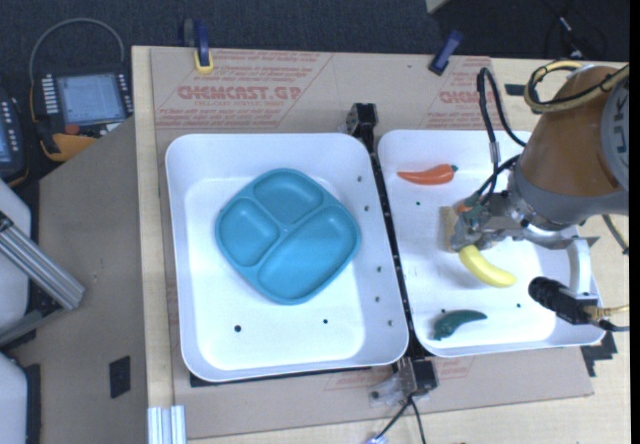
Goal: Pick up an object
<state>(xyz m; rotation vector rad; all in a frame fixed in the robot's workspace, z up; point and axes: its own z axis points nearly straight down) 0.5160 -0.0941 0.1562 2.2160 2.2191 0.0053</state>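
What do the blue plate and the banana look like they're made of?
Plate: likely moulded plastic, matte; uniform blue with soft-edged compartments. Banana: probably a plastic toy, smooth and evenly yellow with a slight sheen, though foam or rubber can't be ruled out.

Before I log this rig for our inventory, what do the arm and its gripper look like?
The arm is bulky and rounded: a broad orange band above the wrist, with grey casing beside and below it. Black cables loop over it from the bench's far edge. The gripper is a small metallic grey assembly at the wrist's end, beside the yellow banana.
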